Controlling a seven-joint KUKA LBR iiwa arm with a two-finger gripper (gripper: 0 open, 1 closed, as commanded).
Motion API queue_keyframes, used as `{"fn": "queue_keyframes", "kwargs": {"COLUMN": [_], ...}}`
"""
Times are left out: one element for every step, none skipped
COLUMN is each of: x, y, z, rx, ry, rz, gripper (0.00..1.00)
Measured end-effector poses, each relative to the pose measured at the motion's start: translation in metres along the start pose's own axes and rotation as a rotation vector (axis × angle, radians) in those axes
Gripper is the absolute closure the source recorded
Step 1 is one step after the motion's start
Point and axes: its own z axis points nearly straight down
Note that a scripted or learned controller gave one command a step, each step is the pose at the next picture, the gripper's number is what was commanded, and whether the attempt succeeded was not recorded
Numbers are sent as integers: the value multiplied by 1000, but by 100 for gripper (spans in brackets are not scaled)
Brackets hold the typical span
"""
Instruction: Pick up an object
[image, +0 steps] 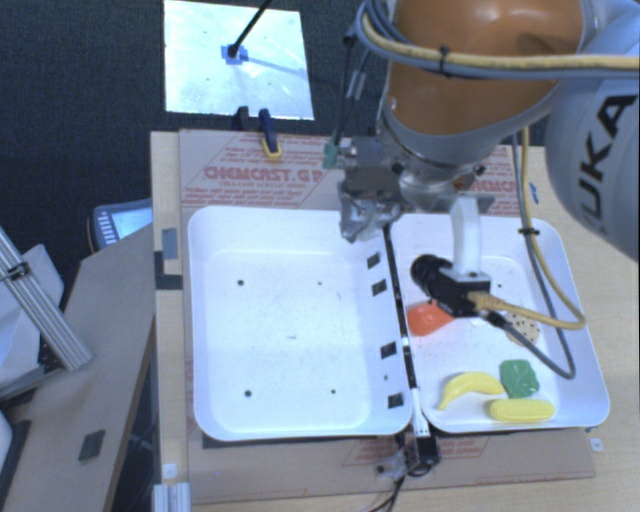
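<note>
Gripper (365, 222) above divider between left bin (200, 300) and right bin (575, 300); grip state indiscernible. Right bin: orange piece (428, 319), banana (470, 387), green piece (519, 377), yellow piece (521, 409).

Glossy white plastic bins (280, 330) sit on matt brown cardboard (255, 170); the banana (470, 387) looks smooth plastic.

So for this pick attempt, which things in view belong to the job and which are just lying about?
Job:
- two-finger gripper, over the divider at the bins' far end
- right white bin
- orange flat piece
- yellow banana-shaped toy
- green crumpled block
- yellow oblong piece
- tan speckled cookie-like piece

Lying about:
- left white bin
- yellow clamp
- shiny metal sheet
</note>
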Motion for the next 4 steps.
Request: {"fn": "queue_keyframes", "kwargs": {"x": [42,65,31,13], "y": [12,-28,-21,12], "z": [-69,-108,-105,-106], "rx": [-17,-13,-9,-12], "ry": [6,5,2,2], "rz": [0,0,9,9], "gripper": [100,100,100,100]}}
